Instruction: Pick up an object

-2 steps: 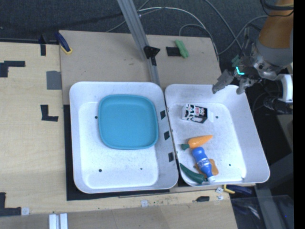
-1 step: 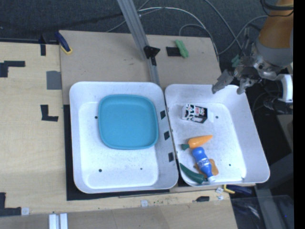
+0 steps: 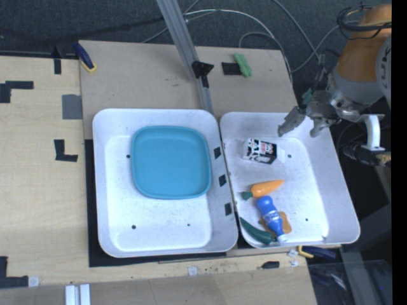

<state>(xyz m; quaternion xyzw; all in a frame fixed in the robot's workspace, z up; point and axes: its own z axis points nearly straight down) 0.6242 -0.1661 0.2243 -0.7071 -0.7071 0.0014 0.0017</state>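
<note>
– above the right bin (image 3: 331, 170), what's the gripper (image 3: 301, 124) doing?
– spread wide, holding nothing. the box (image 3: 260, 150) lies just left of it; carrot (image 3: 267, 187) and bottle (image 3: 271, 216) nearer.

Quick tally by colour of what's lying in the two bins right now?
Blue: 2, the plate in the left bin and the bottle in the right bin
Orange: 1, the carrot
Black and white: 1, the box
Green: 1, the item under the bottle
Total: 5
</note>
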